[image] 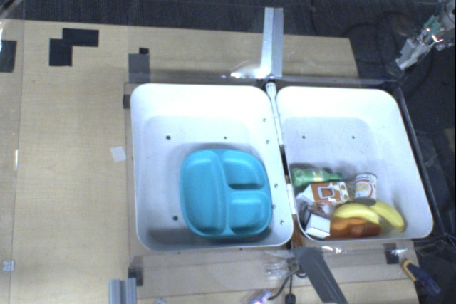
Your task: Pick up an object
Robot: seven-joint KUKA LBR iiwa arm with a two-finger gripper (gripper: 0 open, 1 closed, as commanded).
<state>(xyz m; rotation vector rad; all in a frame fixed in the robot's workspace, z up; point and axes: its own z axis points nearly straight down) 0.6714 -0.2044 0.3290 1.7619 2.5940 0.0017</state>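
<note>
White bins seen side by side: left bin (149, 153) holds blue divided tray (226, 191); right bin (342, 117) holds pile at near edge: banana (370, 213), green packet (313, 176), small can (364, 187), snack packet (329, 191). Nothing lifted yet; picking judged not started. Gripper (426, 39) seen at far right, well apart from bins; its state cannot be told.

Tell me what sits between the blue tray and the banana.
In the camera view, the bins' shared divider and small packets separate blue tray from banana.
</note>
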